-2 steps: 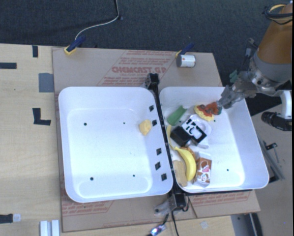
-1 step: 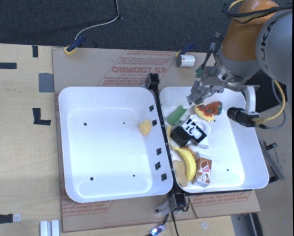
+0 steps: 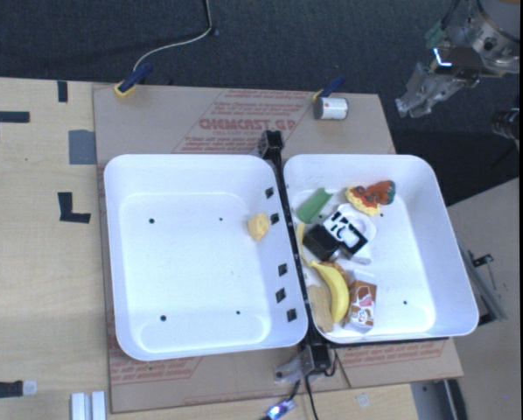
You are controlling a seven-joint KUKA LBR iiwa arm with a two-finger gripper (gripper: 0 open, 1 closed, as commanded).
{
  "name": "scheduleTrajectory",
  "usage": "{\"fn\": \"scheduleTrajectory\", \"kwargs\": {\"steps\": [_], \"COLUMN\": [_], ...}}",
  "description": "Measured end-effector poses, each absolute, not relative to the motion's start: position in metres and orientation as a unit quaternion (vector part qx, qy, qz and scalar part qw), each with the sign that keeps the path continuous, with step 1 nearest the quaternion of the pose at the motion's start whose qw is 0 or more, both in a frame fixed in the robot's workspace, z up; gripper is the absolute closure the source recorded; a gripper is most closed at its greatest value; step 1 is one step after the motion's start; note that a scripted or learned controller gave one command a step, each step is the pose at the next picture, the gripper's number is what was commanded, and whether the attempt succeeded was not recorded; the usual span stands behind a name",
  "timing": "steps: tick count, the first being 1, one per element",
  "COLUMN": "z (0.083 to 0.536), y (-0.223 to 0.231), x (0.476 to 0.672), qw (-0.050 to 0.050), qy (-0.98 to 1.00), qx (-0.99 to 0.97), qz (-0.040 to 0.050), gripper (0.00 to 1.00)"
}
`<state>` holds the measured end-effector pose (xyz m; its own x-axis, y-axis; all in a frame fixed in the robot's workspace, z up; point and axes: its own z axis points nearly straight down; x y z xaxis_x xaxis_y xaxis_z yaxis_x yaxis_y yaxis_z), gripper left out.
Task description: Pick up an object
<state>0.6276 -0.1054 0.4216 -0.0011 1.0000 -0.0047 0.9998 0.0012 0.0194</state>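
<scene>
**Arm parked high, nothing picked yet**

Gripper (image 3: 419, 94) hangs off the bench, top right, well apart from both bins, carrying nothing; jaw state unreadable. Targets cluster in right bin (image 3: 419, 261): banana (image 3: 333, 289), green block (image 3: 314, 205), pizza toy (image 3: 371, 196). Left bin (image 3: 191, 322) holds one yellow lump (image 3: 259, 226). Best bet: descend on banana, straddling its narrow width.

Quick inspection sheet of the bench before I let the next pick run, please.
Surface: cardboard sheet under two white bins, left bin and right bin.
Job's things: right bin holds banana, green block, black-and-white box, pizza slice toy, small carton; left bin holds yellow lump.
Clutter: small white cylinder on cardboard.
Grippers: claw raised beyond right bin, off the cardboard; nothing seen between fingers.
Cables: white cable to yellow clamp.
Surroundings: dark floor.
</scene>
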Motion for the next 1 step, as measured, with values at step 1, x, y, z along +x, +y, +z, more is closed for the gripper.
{"fn": "scheduleTrajectory", "kwargs": {"steps": [1], "z": [0.4547], "y": [-0.0116], "x": [0.6562], "qw": [0.001], "qy": [0.711], "qx": [0.703], "qz": [0.0025], "gripper": [1.0]}}
